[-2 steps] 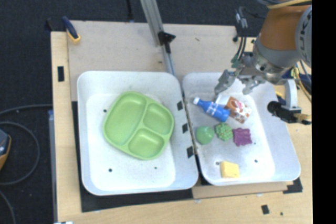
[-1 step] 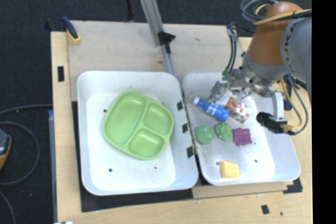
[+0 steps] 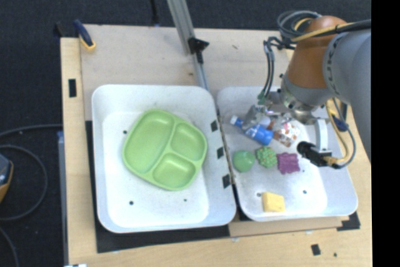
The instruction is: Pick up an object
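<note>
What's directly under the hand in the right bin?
The hand sits low over a blue object and a white, red-speckled one at the right bin's back. Whatever lies beneath the wrist itself is covered.

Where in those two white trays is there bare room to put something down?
Left bin: a bare strip along its near edge, below the green plate. Right bin: free floor on both sides of the yellow block. It is crowded under the gripper, around the blue bottle and purple toy.

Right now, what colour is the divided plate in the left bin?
Light green: the three-compartment plastic plate, clearest in the camera view.
</note>
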`<state>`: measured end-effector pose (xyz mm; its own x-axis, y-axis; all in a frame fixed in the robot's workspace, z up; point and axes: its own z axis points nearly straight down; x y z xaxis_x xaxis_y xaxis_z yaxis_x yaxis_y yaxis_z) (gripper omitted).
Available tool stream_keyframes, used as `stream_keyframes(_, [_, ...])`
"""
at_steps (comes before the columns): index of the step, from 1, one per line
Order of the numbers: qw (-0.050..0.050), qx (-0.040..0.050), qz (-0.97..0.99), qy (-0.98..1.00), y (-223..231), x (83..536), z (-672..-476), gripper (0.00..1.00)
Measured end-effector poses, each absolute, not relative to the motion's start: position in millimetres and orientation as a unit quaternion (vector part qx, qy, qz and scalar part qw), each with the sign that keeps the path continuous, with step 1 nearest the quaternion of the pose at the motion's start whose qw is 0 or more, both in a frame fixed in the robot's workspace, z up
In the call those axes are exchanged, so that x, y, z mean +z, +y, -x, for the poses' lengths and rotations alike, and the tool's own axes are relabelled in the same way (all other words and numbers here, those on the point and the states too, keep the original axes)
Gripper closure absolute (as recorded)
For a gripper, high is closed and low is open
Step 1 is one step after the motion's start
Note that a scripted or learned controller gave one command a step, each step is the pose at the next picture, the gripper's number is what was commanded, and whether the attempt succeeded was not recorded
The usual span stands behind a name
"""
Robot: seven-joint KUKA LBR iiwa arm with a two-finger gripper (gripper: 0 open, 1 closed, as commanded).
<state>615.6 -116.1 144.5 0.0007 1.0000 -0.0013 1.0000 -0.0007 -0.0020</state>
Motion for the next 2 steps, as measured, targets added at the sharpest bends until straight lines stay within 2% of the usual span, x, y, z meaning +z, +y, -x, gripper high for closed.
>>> stream_keyframes(1, [-0.01, -0.007, 0.708, -0.706, -117.5, 132.0, -622.6, 0.0])
stream_keyframes(2, [-0.011, -0.0067, 0.709, -0.705, -119.3, 141.1, -622.7, 1.0])
